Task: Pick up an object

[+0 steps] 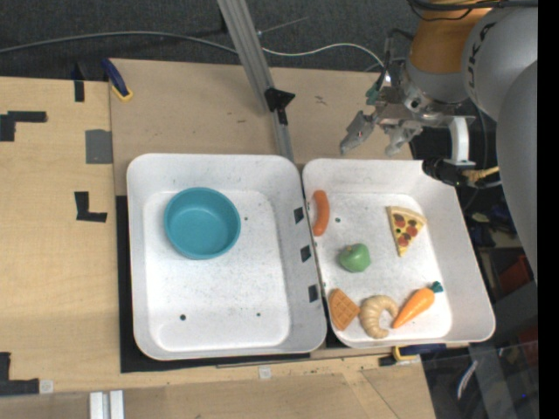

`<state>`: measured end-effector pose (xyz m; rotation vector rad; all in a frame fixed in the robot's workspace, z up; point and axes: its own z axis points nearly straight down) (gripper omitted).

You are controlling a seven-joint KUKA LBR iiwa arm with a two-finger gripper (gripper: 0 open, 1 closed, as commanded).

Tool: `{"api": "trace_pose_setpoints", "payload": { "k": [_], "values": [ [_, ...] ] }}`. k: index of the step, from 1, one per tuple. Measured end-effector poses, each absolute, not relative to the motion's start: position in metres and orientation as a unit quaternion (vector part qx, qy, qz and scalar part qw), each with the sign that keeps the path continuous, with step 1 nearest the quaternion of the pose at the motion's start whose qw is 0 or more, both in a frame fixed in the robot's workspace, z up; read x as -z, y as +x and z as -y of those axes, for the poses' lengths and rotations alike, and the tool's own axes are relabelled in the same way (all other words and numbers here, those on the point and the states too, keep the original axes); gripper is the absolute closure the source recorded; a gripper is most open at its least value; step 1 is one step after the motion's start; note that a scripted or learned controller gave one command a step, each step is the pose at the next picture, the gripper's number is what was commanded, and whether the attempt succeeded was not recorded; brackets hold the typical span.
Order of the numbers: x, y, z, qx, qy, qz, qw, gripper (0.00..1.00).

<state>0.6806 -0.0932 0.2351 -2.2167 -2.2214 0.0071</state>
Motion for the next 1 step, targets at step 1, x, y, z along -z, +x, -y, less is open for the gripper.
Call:
{"api": "trace_pose_setpoints", "payload": {
  "k": [1],
  "values": [
    [-0.1703,0.6776,0.0956,-0.0031,-0.707,0.708,0.002,0.0]
  ]
}}
